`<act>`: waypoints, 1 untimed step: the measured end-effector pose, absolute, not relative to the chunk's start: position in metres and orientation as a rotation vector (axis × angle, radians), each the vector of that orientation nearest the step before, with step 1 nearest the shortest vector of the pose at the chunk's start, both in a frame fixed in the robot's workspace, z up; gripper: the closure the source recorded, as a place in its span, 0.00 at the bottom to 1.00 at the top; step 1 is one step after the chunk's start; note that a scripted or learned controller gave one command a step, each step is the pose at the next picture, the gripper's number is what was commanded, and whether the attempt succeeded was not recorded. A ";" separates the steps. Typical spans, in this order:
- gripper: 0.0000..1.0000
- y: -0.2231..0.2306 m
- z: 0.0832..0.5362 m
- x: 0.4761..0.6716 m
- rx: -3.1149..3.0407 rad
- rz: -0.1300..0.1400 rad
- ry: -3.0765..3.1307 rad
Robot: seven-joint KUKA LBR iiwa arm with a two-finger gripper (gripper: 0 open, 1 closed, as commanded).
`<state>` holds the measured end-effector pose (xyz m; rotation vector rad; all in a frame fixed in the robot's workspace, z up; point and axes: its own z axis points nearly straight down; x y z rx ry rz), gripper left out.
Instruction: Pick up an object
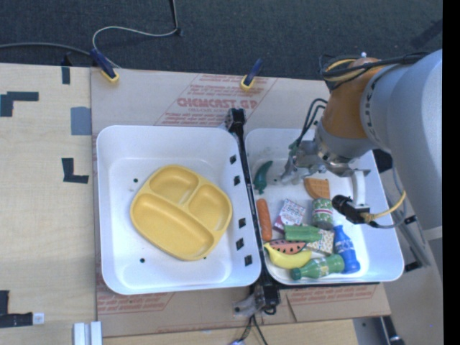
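Hovering the gripper [296, 169] over the right bin [388, 261], near the green pepper [262, 175]; grip state impossible to tell. Centring on 1 isolated toy, then descending straight, probably being wisest.

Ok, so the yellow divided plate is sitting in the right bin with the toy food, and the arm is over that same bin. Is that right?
Not quite. In the camera view the yellow divided plate lies by itself in the left bin. The toy food, such as the banana and the blue bottle, is in the right bin, and the arm is over that right bin.
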<state>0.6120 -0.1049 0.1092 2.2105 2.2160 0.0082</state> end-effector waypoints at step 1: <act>0.00 -0.105 0.109 0.612 2.211 0.008 2.216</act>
